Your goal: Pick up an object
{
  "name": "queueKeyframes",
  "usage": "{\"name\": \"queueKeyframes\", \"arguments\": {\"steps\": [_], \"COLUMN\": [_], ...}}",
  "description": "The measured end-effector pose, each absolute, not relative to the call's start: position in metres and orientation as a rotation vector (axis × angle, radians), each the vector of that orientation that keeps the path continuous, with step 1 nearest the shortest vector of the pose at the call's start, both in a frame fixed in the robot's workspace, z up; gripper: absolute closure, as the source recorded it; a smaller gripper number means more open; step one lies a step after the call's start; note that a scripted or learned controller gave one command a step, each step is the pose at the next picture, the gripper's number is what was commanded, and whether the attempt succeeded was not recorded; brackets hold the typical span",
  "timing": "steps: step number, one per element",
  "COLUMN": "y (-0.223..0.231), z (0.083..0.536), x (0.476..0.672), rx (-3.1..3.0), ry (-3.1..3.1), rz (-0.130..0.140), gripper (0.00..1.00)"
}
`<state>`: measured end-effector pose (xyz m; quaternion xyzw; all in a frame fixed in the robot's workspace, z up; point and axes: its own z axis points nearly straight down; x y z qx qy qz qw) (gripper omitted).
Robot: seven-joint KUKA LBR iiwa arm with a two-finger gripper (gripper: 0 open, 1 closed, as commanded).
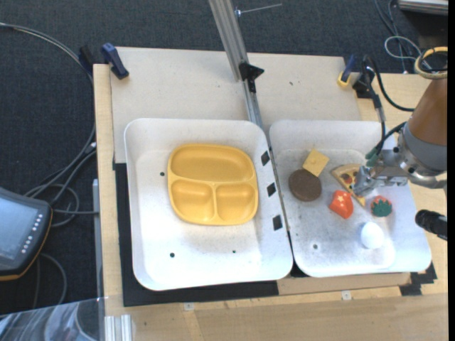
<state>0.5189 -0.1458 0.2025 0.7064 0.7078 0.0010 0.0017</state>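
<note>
The right bin [398, 258] holds several small toy foods. A yellow cheese block [316, 163] lies at the back, with a brown round cookie [306, 186] just in front of it. A pizza slice [346, 175] sits to their right, and a red pepper [342, 204] lies in front of the slice. A small red and green fruit [382, 207] and a white egg [370, 234] lie nearer the right side. My gripper [362, 182] hangs low at the right edge of the pizza slice, between it and the red and green fruit. The arm's wrist hides part of the slice.
The left bin [142, 261] holds a yellow divided plate [213, 183]. A metal pole [231, 27] rises from the back of the seam between the bins. The arm [430, 130] crosses the right bin's right rim. Clamps and cables sit at the bench's back corners.
</note>
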Motion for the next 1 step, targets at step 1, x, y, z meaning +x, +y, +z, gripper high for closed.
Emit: {"name": "queueKeyframes", "arguments": {"steps": [1], "y": [-0.0858], "z": [0.2004], "x": [0.5195], "rx": [2.216], "ry": [2.233], "rz": [0.002], "gripper": [1.0]}}
